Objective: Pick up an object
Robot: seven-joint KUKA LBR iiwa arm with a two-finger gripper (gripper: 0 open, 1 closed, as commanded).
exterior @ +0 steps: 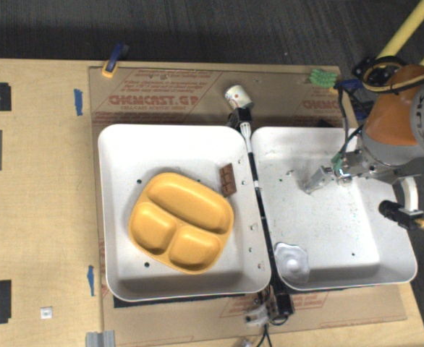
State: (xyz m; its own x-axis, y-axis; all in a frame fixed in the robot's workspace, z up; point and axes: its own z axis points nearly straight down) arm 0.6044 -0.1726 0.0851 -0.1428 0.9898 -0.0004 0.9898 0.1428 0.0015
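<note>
Left bin (pixel 118 194): shallow and white, and it holds two things.
Yellow tray (pixel 181 221): a three-compartment plastic dish lying flat in the middle of the left bin, one long compartment along its far side and two smaller ones nearer the front edge.
Brown block (pixel 227 180): small, dark and oblong, beside the right wall of the left bin, just off the tray's far-right rim; whether the two touch cannot be told.
Right bin (pixel 386 266): shallow and white, its left wall running alongside the left bin's right wall.
Clear cup (pixel 291 259): a small see-through plastic piece at the front-left corner of the right bin, close to the left wall.
Arm (pixel 400 118): grey with an orange band, reaching in over the right edge of the right bin.
Gripper (pixel 315 181): low over the far half of the right bin, pointing left, well apart from the clear cup and from everything in the left bin.
Jaws: too small and blurred here; spread or pressed together cannot be told, and nothing is seen between them.
Board (pixel 161 96): brown printed cardboard under both bins, with a blue clip (pixel 113 61) at its far-left corner and a green clip (pixel 323 78) at its far-right corner.
</note>
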